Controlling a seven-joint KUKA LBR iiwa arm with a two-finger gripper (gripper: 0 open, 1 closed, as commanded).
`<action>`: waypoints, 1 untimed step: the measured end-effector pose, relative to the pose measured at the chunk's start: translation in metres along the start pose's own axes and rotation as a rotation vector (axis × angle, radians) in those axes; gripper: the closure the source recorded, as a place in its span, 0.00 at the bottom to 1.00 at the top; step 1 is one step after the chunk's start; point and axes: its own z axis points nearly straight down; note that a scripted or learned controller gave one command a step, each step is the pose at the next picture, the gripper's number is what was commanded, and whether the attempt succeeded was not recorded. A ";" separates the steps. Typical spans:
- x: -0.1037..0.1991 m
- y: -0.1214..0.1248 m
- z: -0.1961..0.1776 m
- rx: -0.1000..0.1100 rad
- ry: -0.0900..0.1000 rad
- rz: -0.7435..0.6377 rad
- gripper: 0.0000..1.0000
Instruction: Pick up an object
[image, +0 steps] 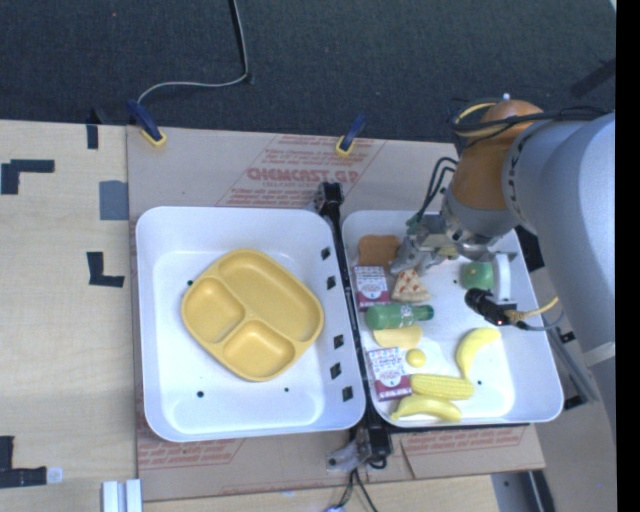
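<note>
**Gripper is hanging over the food pieces in the right bin**

The grey arm with the orange band (490, 165) is reaching in from the right side of the frame, and its two-finger gripper (412, 255) is hovering low over the upper left part of the right white bin (530, 395). If the claw is released or clenched, I cannot tell, because it is too small and blurred.

Just under the gripper, a triangular pizza slice toy (409, 287) is lying, touching a green bottle-shaped toy (398, 316). A brown bread-like piece (375, 249) is sitting just left of the gripper. Lower in this bin, a yellow corn cob (440, 385) and a yellow banana (476, 349) are resting. The left white bin (160, 400) is holding a yellow divided plastic plate (252, 313).
</note>
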 end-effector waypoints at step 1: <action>0.098 -0.043 -0.089 0.002 0.003 -0.002 1.00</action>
